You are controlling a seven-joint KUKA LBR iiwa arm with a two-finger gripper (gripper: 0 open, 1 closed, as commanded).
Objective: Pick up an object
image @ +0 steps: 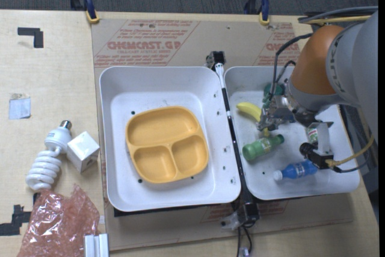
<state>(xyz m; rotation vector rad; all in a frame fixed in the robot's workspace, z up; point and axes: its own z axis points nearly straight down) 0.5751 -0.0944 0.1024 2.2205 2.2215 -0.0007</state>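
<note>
Over the right bin [337, 186], seen from the fixed overhead camera, the arm [343, 63] reaches in from the right, and its gripper [272, 119] sits low among the objects, between the yellow banana [249, 109] and the green bottle [262, 148]. Whether the gripper is spread or pressed together I cannot tell; it's small and cluttered with cables at this angle. Nothing is visibly pinched, so I judge no pick is done yet. Banana lies just left of the gripper on the bin floor, green bottle lies on its side just below, and the blue bottle [297, 171] lies further toward the bin's near edge, well apart from the gripper. All three look to be resting on the bin floor, none lifted. Left bin [114, 183] holds a yellow divided tray [167, 144], untouched. On the desk [42, 75] to the left sit a spiral bulb [48, 159], a small white cube [83, 150] and a crumpled pink bag [57, 226], not in play. Looks like the approach stage: a firm hold on an object and the lift are both still left.
</note>
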